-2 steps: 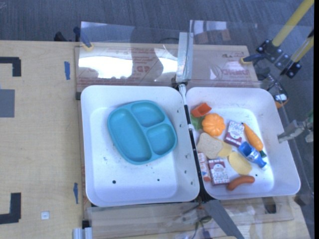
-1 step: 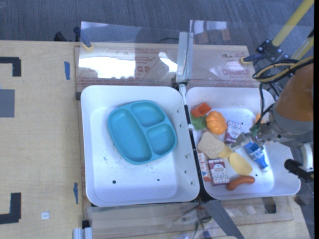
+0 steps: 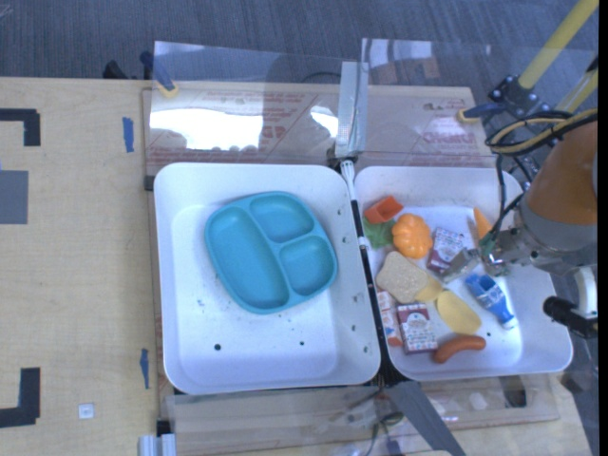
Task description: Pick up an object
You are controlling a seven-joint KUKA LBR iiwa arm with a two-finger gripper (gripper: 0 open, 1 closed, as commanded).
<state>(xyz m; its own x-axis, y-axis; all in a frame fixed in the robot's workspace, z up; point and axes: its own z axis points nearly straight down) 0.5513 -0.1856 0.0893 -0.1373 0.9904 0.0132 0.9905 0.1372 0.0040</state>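
The arm (image 3: 562,193) comes in from the right edge of the frame and bends down into the right bin (image 3: 546,350). Its gripper (image 3: 484,255) is low among the objects, just beside a small silver packet (image 3: 446,245) and above a blue tube (image 3: 494,300) — how far it is open cannot be told, and nothing is seen held in it.

Around it lie an orange fruit (image 3: 412,236), a slice of bread (image 3: 404,275), a yellow piece (image 3: 459,313), a red box (image 3: 416,328) and a sausage (image 3: 460,348). The left bin (image 3: 190,331) carries a blue divided plate (image 3: 271,251) — well apart from the gripper.
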